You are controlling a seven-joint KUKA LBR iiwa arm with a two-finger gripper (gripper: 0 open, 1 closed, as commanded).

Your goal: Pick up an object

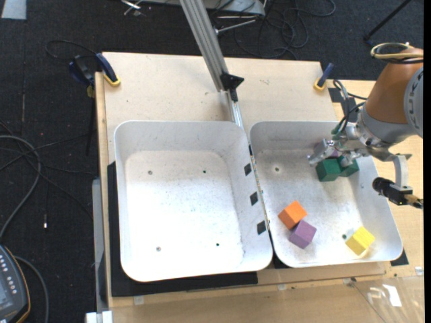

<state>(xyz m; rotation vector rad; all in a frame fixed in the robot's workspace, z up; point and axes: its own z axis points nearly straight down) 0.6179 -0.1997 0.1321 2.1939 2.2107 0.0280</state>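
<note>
In the right bin (377, 200), matte yellow (360, 240), purple (302, 234) and orange (292, 214) cubes lie nearest; beyond, the metal gripper (335, 155) sits over a green block (335, 169), finger state unclear. No writing is legible.

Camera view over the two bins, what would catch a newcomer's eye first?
Probably the grey arm with its orange band reaching in from the right, its gripper right at a green block near the back of the right bin. Next, three bright cubes toward that bin's front: an orange cube touching a purple cube, and a yellow cube apart near the right corner.
</note>
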